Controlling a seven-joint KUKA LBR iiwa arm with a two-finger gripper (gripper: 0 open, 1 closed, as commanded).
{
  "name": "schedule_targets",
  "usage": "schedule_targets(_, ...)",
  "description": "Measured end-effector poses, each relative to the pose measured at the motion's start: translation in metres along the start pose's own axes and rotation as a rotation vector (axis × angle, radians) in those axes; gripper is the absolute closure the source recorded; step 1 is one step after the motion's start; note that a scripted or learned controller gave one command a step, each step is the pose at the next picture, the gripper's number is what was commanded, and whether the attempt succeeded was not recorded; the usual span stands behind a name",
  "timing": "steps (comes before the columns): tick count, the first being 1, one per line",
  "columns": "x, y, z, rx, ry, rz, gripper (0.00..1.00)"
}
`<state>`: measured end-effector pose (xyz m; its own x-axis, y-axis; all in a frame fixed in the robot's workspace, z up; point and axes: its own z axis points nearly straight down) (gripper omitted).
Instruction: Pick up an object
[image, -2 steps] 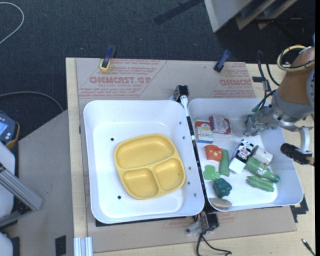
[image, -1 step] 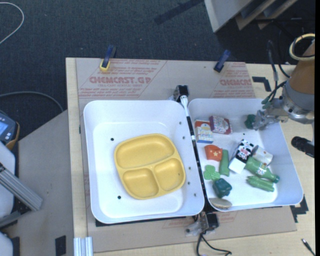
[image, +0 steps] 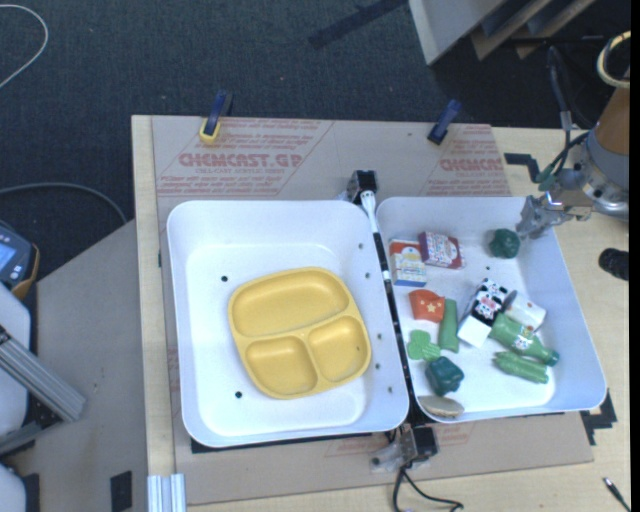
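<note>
Tan oval (image: 440, 405) at right bin's (image: 575, 300) 6 o'clock. Gripper (image: 537, 217) at 1 o'clock, beside green ball (image: 504, 242); jaws' state unclear. Ball probably light, rolls; pinch across middle.

Bench surroundings beside the work area

A yellow plastic three-compartment tray (image: 300, 330) lies flat in the shallow white left bin (image: 180, 300). The bin rests on a brown board printed with red lettering (image: 300, 160). A yellow clamp (image: 212, 125) and a blue clamp (image: 443, 122) grip the board's far edge. Dark carpet (image: 100, 90) lies beyond, with a thin white cable (image: 42, 40) looping across it.
</note>
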<state>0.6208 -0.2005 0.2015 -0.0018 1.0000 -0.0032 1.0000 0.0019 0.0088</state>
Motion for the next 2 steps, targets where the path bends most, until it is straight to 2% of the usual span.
schedule_targets(1, 0.0, 0.001, -0.026, 0.003, 0.001, 0.001, 1.0)
schedule_targets(2, 0.038, -0.041, -0.027, 0.012, 0.006, 0.0, 1.0)
